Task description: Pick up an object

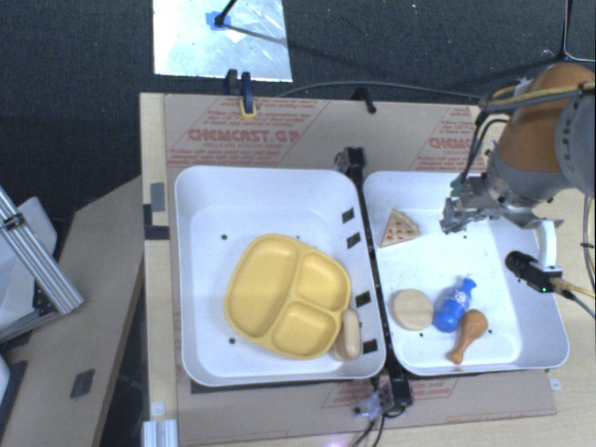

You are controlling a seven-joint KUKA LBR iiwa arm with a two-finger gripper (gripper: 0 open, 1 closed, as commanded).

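In the right bin lie a pizza-slice toy at the upper left, a round tan cookie, a small blue bottle and a brown drumstick near the front. My gripper hangs over the bin's upper part, a short way right of the pizza slice, with nothing visible in it. Its fingers are too small and dark to read.
The left bin holds a yellow divided tray with a beige bread-like piece against its right corner. A black divider with clips separates the bins. The arm's orange band and cables rise at the right.
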